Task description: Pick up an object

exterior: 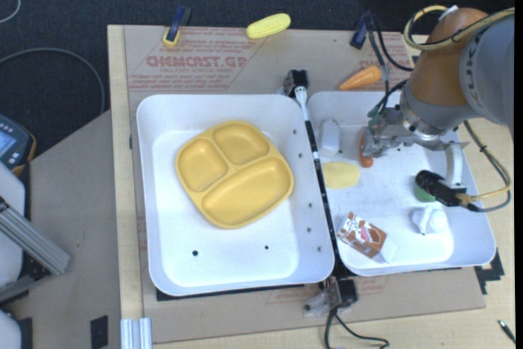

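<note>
snack packet (360, 234) ×1 | white bins (155, 176) ×2 | yellow tray (234, 173) ×1 | jaws (372, 145): state unclear

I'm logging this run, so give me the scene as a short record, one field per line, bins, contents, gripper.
left bin: yellow divided plate
right bin: pale yellow piece, small printed packet, green item, white item
outside bins: yellow banana-like toy, orange carrot-like toy
gripper: low over the right bin's far left part, by a small red-orange item
hold: cannot tell
</note>
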Available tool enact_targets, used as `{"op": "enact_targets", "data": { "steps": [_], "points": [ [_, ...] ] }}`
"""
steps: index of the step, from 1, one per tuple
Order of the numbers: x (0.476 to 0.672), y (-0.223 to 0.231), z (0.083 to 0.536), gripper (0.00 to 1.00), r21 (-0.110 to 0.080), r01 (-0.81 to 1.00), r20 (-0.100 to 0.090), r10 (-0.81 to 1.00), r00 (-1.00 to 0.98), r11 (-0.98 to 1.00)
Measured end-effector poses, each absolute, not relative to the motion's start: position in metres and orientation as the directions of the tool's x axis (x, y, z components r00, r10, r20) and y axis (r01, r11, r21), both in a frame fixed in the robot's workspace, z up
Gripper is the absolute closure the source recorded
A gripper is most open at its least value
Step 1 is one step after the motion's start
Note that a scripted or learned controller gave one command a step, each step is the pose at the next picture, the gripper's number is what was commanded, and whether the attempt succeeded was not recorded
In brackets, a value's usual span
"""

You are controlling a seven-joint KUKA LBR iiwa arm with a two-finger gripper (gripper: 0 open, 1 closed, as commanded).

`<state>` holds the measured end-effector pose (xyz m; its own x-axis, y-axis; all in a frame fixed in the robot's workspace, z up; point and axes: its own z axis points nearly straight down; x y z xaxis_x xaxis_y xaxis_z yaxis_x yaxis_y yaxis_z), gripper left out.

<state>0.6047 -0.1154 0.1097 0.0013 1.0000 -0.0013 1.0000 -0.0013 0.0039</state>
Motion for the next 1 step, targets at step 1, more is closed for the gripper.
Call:
{"op": "enact_targets", "data": {
  "steps": [1],
  "points": [
    [0.5106, -0.0627, 0.1880, 1.00, -0.006, 1.000, 0.004, 1.000, -0.003, 0.003]
  ]
}}
